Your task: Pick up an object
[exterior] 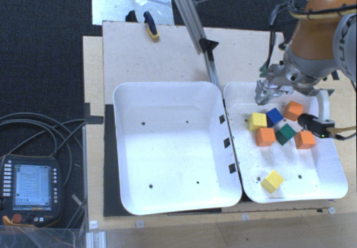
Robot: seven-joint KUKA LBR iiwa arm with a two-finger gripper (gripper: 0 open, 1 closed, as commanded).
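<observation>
Blocks are clustered in the right bin [334, 177]: a yellow cube [257, 121], blue cube [274, 116], green cube [286, 133] and three orange cubes [265, 136]. The gripper [268, 93] is poised above the bin's far edge, nothing seen between its fingers; their spread cannot be judged.

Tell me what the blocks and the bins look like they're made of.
Blocks, such as the yellow block: probably painted wood or foam, given the flat matte colours and crisp edges; unclear which. Bins, such as the left bin: likely moulded plastic, smooth white with rounded corners and a faint sheen.
</observation>
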